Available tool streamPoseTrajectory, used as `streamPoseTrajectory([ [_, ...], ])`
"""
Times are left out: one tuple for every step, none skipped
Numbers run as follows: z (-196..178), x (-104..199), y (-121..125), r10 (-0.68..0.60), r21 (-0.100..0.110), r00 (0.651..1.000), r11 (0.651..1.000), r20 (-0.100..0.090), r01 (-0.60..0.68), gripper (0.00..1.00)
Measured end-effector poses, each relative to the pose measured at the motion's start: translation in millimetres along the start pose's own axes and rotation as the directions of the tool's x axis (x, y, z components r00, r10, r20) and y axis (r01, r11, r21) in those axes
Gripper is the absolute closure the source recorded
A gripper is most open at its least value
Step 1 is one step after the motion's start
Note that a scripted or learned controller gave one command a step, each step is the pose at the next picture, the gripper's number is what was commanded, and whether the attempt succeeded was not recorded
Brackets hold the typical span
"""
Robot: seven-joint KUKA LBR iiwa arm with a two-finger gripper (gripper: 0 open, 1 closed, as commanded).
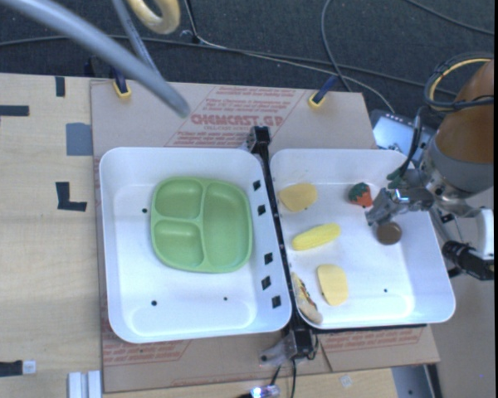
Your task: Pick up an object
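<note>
Right now the gripper (383, 211) sits low in the right bin (423, 301), angled in from the far side; can't tell if the jaws are released or clenched. Likely target, a brown round piece (388, 234), lies just below the jaws, with an orange-green piece (361, 194) just beside them, so reach is short. Yellow corn (316, 237) lies further off toward the green plate (202, 225).

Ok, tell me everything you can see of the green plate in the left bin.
The green plate is a pale green divided plate, matte plastic by its look, a rounded square with three compartments: two smaller ones on the view's left and top, one larger on the right. It lies flat and right side up, turned slightly askew, on the floor of the left bin, toward the bin's upper half. Its compartments hold nothing, and it touches only the bin floor.
</note>
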State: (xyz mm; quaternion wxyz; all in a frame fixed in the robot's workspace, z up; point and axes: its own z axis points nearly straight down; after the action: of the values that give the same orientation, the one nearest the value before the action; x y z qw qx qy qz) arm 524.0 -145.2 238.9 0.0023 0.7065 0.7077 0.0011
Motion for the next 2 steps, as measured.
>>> streamPoseTrajectory([
  [13,50,9,-0.004,0.006,1.0,1.0,-0.002,0.004,1.0],
  [5,108,20,-0.006,0.006,1.0,1.0,-0.003,0.006,1.0],
])
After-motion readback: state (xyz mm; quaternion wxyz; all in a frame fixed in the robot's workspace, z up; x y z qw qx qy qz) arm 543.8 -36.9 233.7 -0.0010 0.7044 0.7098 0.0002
